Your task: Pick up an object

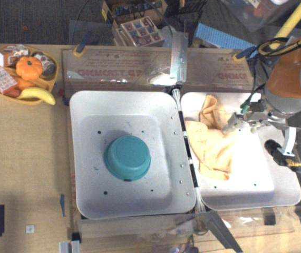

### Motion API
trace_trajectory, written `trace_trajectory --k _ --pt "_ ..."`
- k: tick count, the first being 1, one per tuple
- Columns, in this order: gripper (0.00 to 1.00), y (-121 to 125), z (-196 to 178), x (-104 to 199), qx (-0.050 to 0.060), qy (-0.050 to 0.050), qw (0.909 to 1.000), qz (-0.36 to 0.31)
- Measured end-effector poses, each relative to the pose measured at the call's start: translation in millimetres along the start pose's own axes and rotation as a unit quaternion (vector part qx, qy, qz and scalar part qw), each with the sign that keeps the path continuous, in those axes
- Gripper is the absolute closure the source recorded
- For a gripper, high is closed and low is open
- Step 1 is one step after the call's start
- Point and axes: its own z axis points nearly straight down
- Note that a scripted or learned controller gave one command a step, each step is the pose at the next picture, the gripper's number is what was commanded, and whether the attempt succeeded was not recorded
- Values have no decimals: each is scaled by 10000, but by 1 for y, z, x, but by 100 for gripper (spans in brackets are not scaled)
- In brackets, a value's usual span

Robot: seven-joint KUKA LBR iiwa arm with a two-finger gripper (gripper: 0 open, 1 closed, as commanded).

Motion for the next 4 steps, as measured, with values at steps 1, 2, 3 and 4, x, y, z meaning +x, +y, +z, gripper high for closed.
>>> trace_trajectory --k 1,2,3,4 --pt "0 -42 32 26 -73 -14 9979 -640" --pt "100 -42 22 23 -93 -7 9981 -611" --pt "0 -42 22 23 -93 -10 9981 -611" --pt "0 -40 33 59 -61 -22 9802 -1978"
